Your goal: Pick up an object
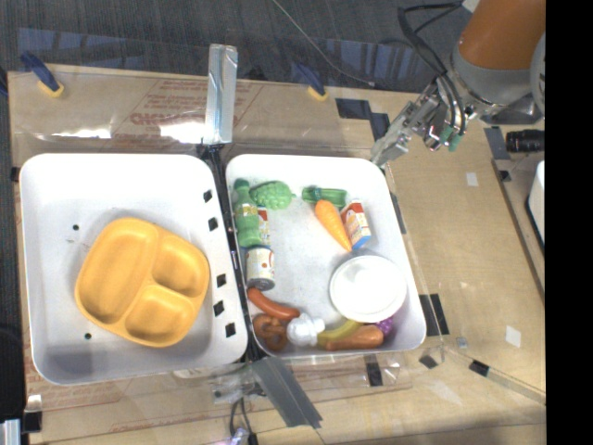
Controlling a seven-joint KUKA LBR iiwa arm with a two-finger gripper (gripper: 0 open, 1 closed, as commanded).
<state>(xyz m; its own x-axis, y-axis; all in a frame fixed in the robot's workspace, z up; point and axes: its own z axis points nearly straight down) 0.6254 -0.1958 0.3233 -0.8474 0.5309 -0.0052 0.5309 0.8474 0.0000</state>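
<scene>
The right bin (pixel 400 248) holds many small objects: one carrot (pixel 331 223), one white bowl (pixel 368 286), one broccoli (pixel 271 195), two bottles, one can (pixel 261 267) and two sausages. Left of this bin, the second bin (pixel 42 248) holds one yellow divided plate (pixel 141 281). The gripper (pixel 387 146) hangs above the right bin's far right corner, holding nothing; how wide it is I cannot tell.

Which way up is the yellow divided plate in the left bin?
Right way up. The yellow divided plate shows its three hollow compartments facing the camera, lying flat on the left bin floor.
</scene>
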